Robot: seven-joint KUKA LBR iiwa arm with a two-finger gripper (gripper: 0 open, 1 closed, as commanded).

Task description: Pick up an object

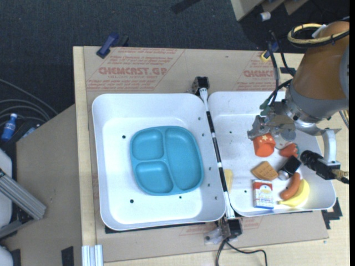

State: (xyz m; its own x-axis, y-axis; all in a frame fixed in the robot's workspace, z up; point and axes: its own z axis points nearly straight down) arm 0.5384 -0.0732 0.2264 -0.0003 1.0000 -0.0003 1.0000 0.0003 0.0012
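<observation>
The claw (270, 127) hangs low in the right bin (236, 112), directly above the orange cup (264, 144), which sits just below its tip and toward the bin's near side. The cup looks upright, though its top is partly hidden. I cannot tell how the claw is set. A cracker (265, 171) lies beyond the cup, a banana (299, 194) farther off.

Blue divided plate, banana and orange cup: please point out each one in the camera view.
blue divided plate (166, 159): camera view, on the ridge where its compartments meet.
banana (300, 195): camera view, on its curved yellow body.
orange cup (264, 145): camera view, on its side wall.
</observation>
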